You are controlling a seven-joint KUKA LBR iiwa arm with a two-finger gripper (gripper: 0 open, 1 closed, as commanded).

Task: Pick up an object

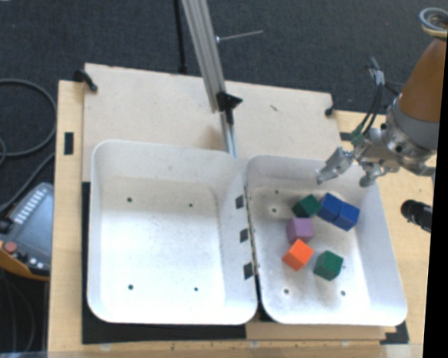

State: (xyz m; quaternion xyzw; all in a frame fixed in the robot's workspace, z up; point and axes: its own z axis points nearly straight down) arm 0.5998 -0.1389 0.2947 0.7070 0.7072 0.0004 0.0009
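Note:
Several small blocks lie in the right bin [369, 302]: a blue block [339, 210], a dark green one [307, 206] beside it, a purple one [300, 229], an orange one [298, 254] and a green cube [328, 264]. My gripper [350, 170] hangs above the bin's far edge, just up and right of the blue block. Its two fingers [331, 167] stand spread apart with nothing between them.
The left bin [104, 227] sits beside the right one, sharing a middle wall. A slanted aluminium post [207, 53] rises behind the bins. Cables and a handheld pendant [27, 228] lie off the bench at the left.

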